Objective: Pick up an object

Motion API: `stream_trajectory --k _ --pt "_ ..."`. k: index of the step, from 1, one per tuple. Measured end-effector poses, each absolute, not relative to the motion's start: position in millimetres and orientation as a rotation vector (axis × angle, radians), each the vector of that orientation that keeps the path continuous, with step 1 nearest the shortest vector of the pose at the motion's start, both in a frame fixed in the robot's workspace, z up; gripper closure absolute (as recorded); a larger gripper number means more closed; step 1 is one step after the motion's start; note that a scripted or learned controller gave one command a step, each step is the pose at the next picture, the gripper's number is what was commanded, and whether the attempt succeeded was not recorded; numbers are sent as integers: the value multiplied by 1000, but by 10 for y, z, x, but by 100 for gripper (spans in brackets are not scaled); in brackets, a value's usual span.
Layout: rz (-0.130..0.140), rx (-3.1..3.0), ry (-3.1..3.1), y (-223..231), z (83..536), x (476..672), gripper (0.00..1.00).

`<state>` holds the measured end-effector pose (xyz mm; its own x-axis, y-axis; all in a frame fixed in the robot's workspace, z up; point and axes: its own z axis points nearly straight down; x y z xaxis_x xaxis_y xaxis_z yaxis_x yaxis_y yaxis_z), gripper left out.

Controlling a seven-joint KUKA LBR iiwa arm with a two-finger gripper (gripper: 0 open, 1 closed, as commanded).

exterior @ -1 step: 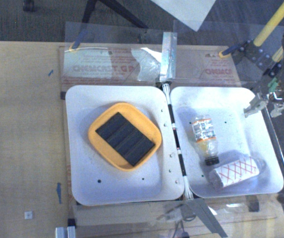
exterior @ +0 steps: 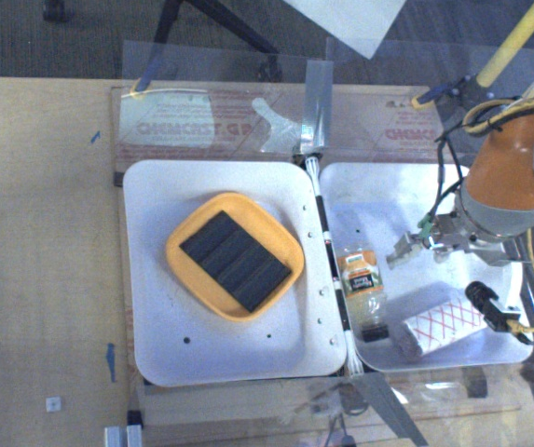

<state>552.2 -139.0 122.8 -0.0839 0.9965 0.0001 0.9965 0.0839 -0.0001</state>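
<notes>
A yellow-orange tray-shaped object (exterior: 192,277) with a ribbed black panel on top lies tilted in the middle of the left bin (exterior: 155,333). In the right bin (exterior: 369,194), a small clear bottle with an orange label (exterior: 362,282) lies along the left wall. A white box with a red lattice print (exterior: 444,326) rests near the front edge. My gripper (exterior: 406,248) reaches in from the right over the middle of the right bin. It is above and right of the bottle and behind the box. Nothing visible is held in it.
The grey arm with its orange band (exterior: 504,170) and black cables (exterior: 448,156) covers the right bin's right side. A metal divider (exterior: 318,110) and a clear wall with red lettering (exterior: 192,124) stand behind the bins. Bare wooden bench (exterior: 43,250) lies to the left.
</notes>
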Motion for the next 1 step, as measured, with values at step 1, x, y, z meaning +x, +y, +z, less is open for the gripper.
stream_trajectory --k 1 --pt "5 -2199 -2285 -1107 912 5386 0"
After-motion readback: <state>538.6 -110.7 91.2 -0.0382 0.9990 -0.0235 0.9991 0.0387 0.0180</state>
